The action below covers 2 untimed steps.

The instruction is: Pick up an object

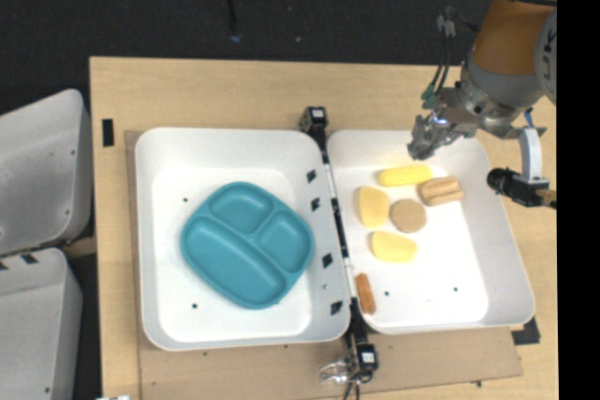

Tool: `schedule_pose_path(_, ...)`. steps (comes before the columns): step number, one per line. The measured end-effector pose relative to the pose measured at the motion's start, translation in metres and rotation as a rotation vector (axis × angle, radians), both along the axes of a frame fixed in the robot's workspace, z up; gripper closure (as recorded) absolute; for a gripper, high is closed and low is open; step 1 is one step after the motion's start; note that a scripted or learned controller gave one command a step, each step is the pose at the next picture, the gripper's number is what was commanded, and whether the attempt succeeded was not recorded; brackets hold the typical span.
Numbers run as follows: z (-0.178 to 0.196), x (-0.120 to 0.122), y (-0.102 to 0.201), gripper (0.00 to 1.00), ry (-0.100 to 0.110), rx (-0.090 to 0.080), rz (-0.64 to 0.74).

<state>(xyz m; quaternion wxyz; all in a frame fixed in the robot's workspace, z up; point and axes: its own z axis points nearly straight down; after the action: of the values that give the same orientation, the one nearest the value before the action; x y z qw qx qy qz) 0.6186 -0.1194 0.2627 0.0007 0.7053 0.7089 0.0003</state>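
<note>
A pale wooden tabletop sits against a dark floor, and two shallow white bins rest on it side by side. The left bin holds a teal divided plate, lying flat near its middle. The right bin holds the food pieces. A yellow oblong piece lies toward the far side, with a tan roll just beside it on the right. Below them sit a yellow wedge and a round brown cookie, close together. Nearer the front lies another yellow piece, and a small orange-brown sausage rests by the bin's left wall.

My arm reaches in from the right, and my jaws hang over the far part of the right bin, just above the yellow oblong piece. From this angle I cannot tell whether they are spread or pressed together. I see nothing between them.
</note>
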Motion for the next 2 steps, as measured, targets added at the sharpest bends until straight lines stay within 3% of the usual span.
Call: schedule_pose_path(2,-0.009,0.030,0.099,1.00,-0.002,0.001,0.001)
